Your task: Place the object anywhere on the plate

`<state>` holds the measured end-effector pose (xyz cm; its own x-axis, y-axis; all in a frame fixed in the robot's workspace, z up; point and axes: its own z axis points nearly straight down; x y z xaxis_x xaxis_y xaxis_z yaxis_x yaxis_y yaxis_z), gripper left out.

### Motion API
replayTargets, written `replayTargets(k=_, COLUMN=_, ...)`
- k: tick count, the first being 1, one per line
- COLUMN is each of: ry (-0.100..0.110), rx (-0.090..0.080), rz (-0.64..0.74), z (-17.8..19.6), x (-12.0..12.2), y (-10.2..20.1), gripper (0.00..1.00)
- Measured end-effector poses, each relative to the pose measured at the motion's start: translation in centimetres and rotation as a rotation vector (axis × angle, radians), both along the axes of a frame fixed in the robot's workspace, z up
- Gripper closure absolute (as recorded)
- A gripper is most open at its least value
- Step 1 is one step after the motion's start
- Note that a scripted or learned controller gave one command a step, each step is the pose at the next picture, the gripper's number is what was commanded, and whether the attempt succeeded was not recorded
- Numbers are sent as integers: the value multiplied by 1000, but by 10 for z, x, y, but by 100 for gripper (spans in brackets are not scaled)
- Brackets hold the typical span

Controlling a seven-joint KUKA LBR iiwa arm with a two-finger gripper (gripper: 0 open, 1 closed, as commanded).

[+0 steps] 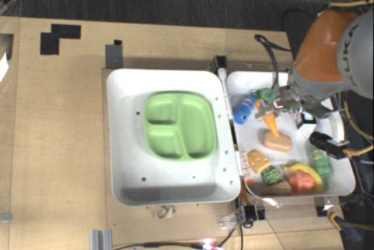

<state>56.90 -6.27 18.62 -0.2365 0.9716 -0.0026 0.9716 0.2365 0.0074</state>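
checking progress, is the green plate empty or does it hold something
Empty: all three compartments of the green plate show bare green, and the toy foods lie in the right bin.

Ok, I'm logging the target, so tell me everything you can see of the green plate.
The green plate is pale green, looks like plastic, and is a rounded square split into three compartments: two small on the left, one larger on the right. It lies flat in the middle of the left white bin, with nothing on it.
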Motion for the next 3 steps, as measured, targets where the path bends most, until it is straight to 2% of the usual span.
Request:
replayTargets(k=1, ry=2, rx=3, rz=-95, z=-1, x=18, y=58, gripper=100)
replayTargets(k=2, ry=1, rx=2, rz=-97, z=-1, x=18, y=56, gripper=0)
replayTargets(k=3, ry=-5, rx=2, rz=-89, z=11, x=20, y=57, gripper=100)
